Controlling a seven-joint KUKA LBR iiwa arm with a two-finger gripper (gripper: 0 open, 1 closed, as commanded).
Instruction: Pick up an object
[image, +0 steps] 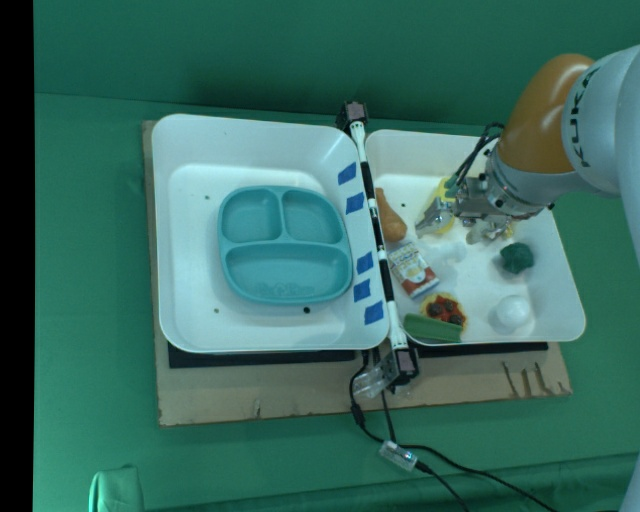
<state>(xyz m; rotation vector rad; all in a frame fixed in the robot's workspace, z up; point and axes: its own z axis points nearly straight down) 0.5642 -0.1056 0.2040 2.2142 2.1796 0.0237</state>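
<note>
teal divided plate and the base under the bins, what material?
Teal plate: looks like moulded plastic, satin finish; one uniform colour, rounded compartment ridges, soft highlights. Base board: probably cardboard or fibreboard, matte brown; raw edge and scuffed slits near the right front corner.

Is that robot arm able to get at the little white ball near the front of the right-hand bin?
Probably yes. The white ball lies alone on the bin floor, nothing on top, and the gripper hangs over that bin.

The robot arm (600, 120) is big, round and grey, with black letters on its side. Next to the hand (440, 212) sits a fat orange band (545, 105). Thin black cables (475, 155) loop above the shiny metal hand.
</note>
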